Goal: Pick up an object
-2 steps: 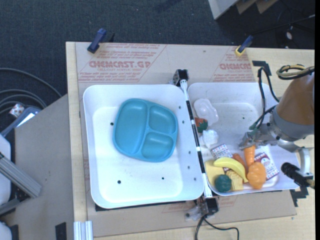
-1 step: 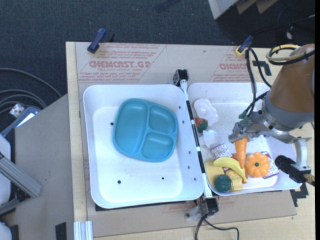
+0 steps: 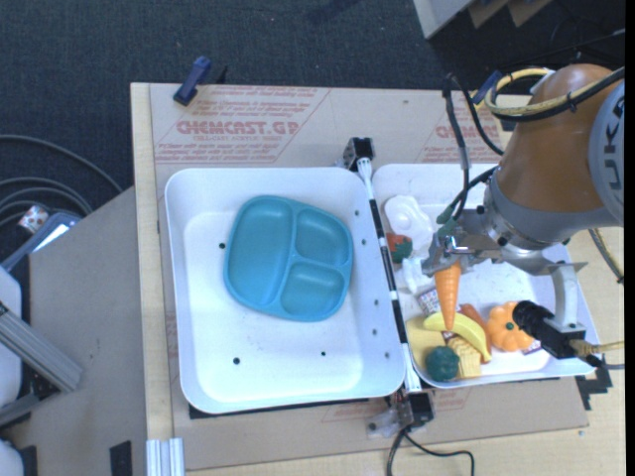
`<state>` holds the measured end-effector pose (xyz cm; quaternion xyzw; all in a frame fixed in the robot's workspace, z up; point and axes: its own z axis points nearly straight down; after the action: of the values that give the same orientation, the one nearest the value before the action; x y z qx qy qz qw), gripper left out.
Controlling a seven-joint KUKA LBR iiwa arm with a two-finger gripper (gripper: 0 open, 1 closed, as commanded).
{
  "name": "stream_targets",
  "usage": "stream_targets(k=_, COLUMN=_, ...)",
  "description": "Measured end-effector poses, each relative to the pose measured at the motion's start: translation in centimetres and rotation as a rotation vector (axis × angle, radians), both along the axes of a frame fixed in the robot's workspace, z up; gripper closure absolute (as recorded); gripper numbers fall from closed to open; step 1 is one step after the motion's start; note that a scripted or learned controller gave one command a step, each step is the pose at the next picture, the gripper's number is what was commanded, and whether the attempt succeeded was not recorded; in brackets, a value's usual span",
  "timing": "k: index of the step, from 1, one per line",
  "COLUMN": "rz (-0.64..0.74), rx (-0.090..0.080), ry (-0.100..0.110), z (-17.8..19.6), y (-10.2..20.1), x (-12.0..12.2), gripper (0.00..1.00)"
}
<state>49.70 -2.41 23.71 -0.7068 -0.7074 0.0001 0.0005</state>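
Note:
The right bin (image 3: 429, 175) holds a heap of toy food. An orange carrot (image 3: 447, 297) lies with its wide end up and its tip toward the near side. Beside it are a yellow banana (image 3: 470, 331), an orange pumpkin-like piece (image 3: 506, 331), a green ball (image 3: 443, 363) and a white bottle-like piece (image 3: 404, 213). My gripper (image 3: 448, 254) is low over the bin, right at the carrot's wide end. The grey wrist covers the middle and right of the bin, so I cannot make out whether the carrot is held.
The left bin (image 3: 198, 350) holds a blue divided plate (image 3: 290, 258). A black clip (image 3: 359, 151) joins the bins at the far side. A blue tool (image 3: 191, 79) lies at the bench's far left corner. Cables hang behind the arm.

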Motion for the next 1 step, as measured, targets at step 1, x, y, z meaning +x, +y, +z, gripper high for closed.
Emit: stream_targets(k=1, rz=0.000, rx=0.000, ry=0.000, z=2.08, y=3.70, x=-1.78, gripper=1.00)
